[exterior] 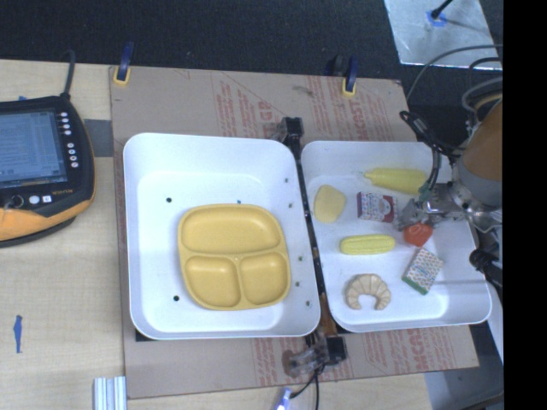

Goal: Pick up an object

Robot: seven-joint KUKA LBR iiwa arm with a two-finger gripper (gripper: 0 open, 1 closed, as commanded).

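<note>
Several small things lay crowded around my gripper (420,214), and that crowding was the main risk as I judged it: the tips sat low in the right bin (479,313), right against a red tomato-like piece (417,234), with a small red-and-white packet (376,206) just to one side and a green-and-white box (423,270) just below. A closing pinch there could have nudged the round red piece away, or caught the edge of the packet instead, and a smooth round toy might have slipped out on the lift. Nothing showed between my tips, so I claimed no hold, and how far apart they stood I could not tell, since the wrist hardware hid them. From the overhead camera, that right bin also held a yellow corn cob (397,178) near its far wall, a second corn cob (367,245) toward the middle, a pale yellow round piece (329,203) by the shared wall, and a croissant (368,291) near the front. The left bin (145,169) carried a yellow divided plate (232,255) with three compartments, all of them bare. A tablet-like pendant (38,167) rested on the bench, well apart from both bins.
</note>
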